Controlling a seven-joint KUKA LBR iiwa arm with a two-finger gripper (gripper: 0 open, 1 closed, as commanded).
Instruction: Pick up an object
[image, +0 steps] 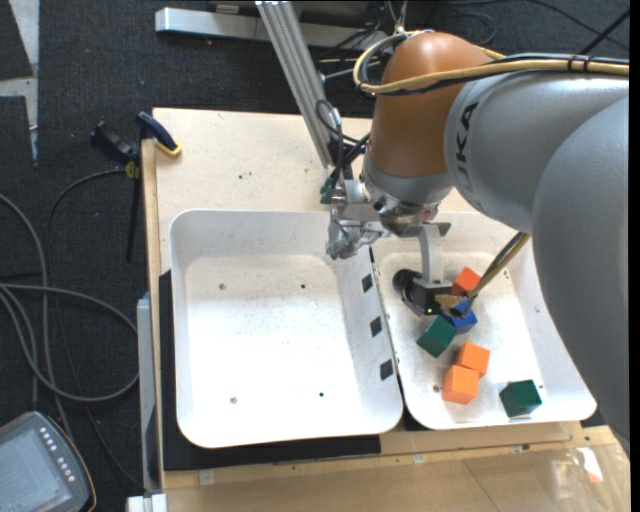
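While the gripper (347, 238) hangs above the rim between both bins, its opening impossible to tell, the blocks (461, 383) lie in the right-hand bin (507, 335); the lone green block (520, 397) seems the safest target.

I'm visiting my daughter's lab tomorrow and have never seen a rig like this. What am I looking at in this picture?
This is one picture from a camera fixed above a bench, looking down at a slant. The big grey shape with the orange band is a robot arm, reaching in from the right. At its tip is the gripper, the part that grasps things. It hangs over the far end of the seam where two shallow white bins meet. Whether it is open or shut is not clear from here, and no block shows in its grip.

All the objects lie in the right bin, not the left bin. They are small blocks: three orange blocks, two green blocks and a blue block.
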